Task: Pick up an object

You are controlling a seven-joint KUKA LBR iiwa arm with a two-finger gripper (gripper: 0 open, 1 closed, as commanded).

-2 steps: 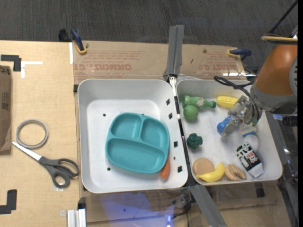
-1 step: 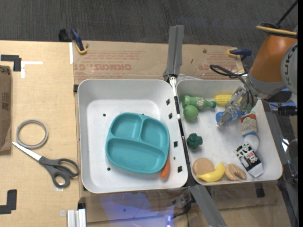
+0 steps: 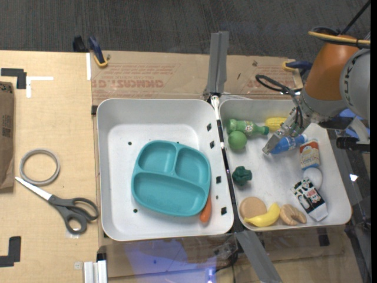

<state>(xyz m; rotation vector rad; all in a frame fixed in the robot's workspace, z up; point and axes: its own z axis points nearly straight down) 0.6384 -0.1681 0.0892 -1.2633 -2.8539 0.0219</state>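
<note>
The big wooden table [image 3: 53, 122] holds two shallow white plastic bins side by side. The left bin [image 3: 112, 175] has a teal plastic plate with three sections [image 3: 171, 178] lying flat in it, and a small orange carrot [image 3: 205, 212] sits just by the plate's lower right edge, near the bin wall.

The grey robot arm with the orange band [image 3: 330, 69] comes in from the right and leans down over the right bin [image 3: 259, 178]. Its fingers [image 3: 281, 139] are low in the top part of that bin, right by a small blue thing [image 3: 290, 144]. I cannot tell if the fingers are spread or squeezed, or if they have the blue thing.

In the same bin there is a green pear-shaped toy [image 3: 237, 139], a yellow corn toy [image 3: 275, 123], a dark green broccoli toy [image 3: 241, 175], a white bottle with a red label [image 3: 310, 155], a black and white milk carton [image 3: 310, 197], a yellow banana [image 3: 264, 217] touching a round tan piece [image 3: 253, 206], and a small brown pastry [image 3: 292, 215].

On the table to the left lie grey scissors [image 3: 62, 205] and a roll of tape [image 3: 39, 166].
</note>
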